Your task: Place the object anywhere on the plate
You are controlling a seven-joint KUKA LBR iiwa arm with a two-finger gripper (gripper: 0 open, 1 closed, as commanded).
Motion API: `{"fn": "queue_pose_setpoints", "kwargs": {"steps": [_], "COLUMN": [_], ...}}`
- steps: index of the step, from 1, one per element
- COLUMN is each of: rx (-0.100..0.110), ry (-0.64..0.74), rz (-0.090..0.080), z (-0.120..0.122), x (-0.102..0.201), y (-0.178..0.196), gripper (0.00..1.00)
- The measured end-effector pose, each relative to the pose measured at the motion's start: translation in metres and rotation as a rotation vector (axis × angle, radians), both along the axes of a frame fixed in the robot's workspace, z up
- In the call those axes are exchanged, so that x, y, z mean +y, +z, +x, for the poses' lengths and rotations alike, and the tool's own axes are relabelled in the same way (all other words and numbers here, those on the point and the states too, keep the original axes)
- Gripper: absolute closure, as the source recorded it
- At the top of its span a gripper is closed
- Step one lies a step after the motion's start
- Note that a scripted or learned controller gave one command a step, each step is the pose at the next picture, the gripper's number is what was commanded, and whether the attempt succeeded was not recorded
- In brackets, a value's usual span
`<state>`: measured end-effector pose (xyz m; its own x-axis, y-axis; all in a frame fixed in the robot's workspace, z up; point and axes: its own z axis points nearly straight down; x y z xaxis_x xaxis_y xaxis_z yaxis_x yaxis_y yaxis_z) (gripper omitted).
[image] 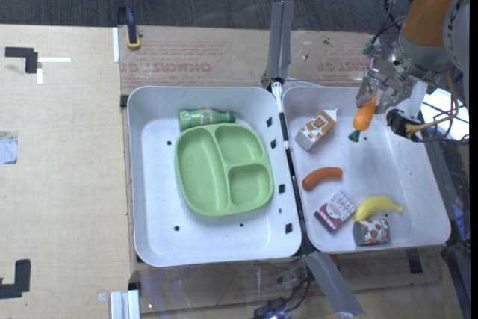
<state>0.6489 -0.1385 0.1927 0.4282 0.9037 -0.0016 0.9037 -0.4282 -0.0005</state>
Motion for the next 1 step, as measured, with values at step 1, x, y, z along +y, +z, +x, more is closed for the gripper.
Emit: {"fn": "queue_pose_setpoints", "kwargs": {"steps": [1], "rx": [0.001], "ry": [0.071], "rz": [0.001], "z": [0.0097], "x": [0.0840], "y": [-0.0008], "gripper": [1.00]}}
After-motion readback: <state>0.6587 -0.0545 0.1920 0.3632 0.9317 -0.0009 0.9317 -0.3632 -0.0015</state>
